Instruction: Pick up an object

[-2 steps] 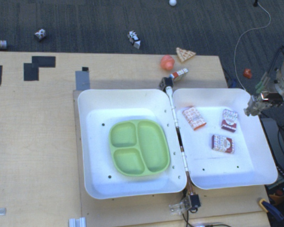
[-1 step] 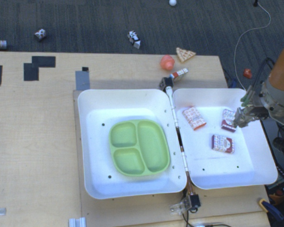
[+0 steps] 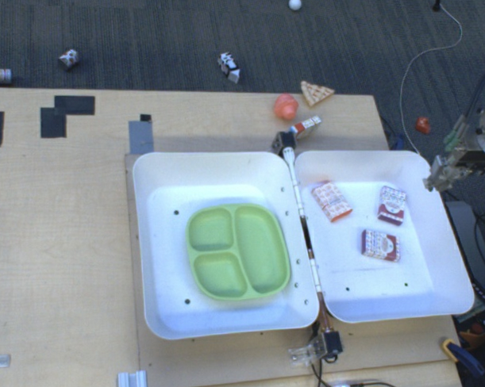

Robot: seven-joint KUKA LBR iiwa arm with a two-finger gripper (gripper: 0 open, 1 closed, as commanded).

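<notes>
Pincer (image 3: 442, 176) sitting at right bin's (image 3: 437, 297) rim, blurred, cropped; finger state unclear. Three flat packets (image 3: 380, 245) lying leftward.

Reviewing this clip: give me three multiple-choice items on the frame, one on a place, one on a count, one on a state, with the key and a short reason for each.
1. Where does the green divided plate lie?
A. in the left bin
B. in the right bin
C. on the floor

2. How many small red-and-white packets lie in the right bin?
A. one
B. three
C. five

3. Where is the gripper with respect to the packets?
A. pressed onto the middle packet
B. lifting a packet over the left bin
C. at the right bin's right rim, apart from all the packets

Key: 1 A, the plate sits inside the left bin. 2 B, three packets are spread over that bin's upper half. 3 C, the gripper is at the rim, with bare bin floor between it and the nearest packet.
</notes>
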